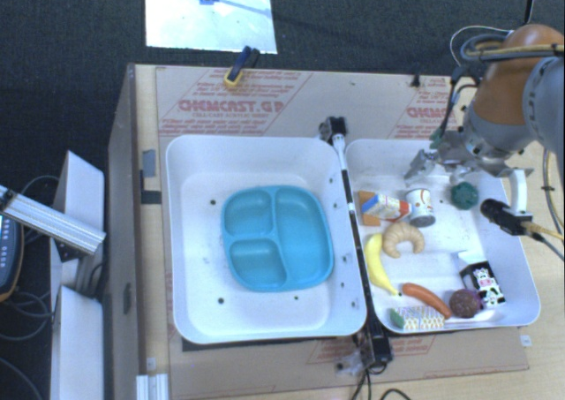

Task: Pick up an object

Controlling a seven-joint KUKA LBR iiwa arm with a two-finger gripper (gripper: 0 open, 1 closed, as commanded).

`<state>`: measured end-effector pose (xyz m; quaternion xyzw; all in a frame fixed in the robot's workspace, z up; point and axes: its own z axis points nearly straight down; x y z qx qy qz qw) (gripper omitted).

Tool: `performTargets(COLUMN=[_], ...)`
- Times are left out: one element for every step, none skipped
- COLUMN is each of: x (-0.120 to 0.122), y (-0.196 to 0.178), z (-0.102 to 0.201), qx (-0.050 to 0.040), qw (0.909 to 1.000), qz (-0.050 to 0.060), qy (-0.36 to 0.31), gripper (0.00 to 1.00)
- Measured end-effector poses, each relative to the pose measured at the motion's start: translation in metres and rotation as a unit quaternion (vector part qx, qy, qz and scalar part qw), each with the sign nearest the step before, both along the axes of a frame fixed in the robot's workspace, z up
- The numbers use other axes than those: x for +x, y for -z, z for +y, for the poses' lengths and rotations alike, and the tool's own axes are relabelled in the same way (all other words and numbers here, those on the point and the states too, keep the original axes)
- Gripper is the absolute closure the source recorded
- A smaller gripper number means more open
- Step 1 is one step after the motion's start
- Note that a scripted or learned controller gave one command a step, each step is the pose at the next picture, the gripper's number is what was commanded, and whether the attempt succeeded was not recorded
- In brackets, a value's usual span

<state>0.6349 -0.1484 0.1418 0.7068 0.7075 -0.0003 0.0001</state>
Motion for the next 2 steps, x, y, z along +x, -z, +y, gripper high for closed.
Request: performTargets(x=[-0.01,0.027], y=[0.047,0.051], z=[0.017,-0.002], qx=[0.0003,-0.0001], qw=[1.0,1.0], qz=[0.0,-0.002], qy=[-0.001,-0.002], gripper=[0.0,0.0])
